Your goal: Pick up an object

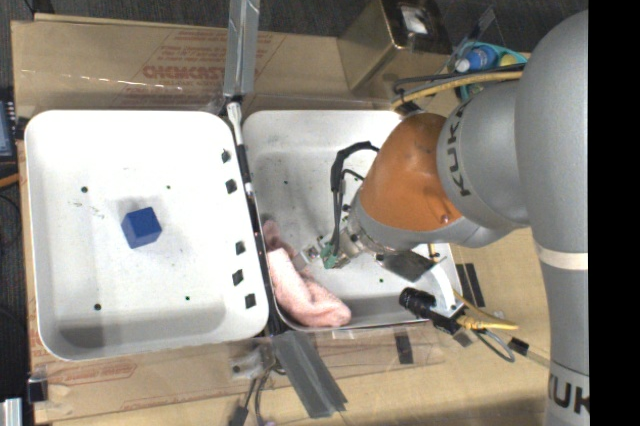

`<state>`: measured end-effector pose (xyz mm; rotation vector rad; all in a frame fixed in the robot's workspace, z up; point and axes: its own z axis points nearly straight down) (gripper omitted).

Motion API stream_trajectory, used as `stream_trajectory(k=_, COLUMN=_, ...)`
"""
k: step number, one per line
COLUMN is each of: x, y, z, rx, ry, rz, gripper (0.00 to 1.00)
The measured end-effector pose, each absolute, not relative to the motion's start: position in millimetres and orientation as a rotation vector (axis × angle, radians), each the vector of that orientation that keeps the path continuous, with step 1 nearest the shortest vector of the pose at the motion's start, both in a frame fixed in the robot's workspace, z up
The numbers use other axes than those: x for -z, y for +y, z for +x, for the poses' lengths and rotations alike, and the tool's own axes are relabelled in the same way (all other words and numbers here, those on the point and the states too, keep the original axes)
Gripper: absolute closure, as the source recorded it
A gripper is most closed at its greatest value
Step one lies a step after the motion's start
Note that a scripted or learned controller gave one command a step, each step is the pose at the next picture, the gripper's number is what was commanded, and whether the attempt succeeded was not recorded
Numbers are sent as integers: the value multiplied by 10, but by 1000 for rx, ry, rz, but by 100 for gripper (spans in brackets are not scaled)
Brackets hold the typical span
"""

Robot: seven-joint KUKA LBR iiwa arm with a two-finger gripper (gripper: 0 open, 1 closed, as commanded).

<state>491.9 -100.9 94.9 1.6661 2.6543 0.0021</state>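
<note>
The end effector (330,254) is low inside the right-hand shallow white plastic bin (300,139), toward that bin's near edge, hanging under the arm's orange wrist band (405,179). Its tip is mostly hidden by the wrist, so I cannot tell how it stands or whether anything is in it. Just beside it, toward the bin's near left corner, lies a soft pale pink cloth bundle (300,289), resting against the bin's left wall and near edge. The grey arm (520,144) comes in over the bin's right edge. In the left-hand shallow white plastic bin (60,144), well apart from the end effector, a small blue cube (142,226) sits near the middle of the floor, slightly toward the left wall.
</note>
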Motion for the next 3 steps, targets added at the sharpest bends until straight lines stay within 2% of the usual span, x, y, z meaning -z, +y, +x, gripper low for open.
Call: stream_trajectory(k=3, x=-948, y=-1010, z=4919, rx=-2, ry=2654, rz=1666, gripper=0)
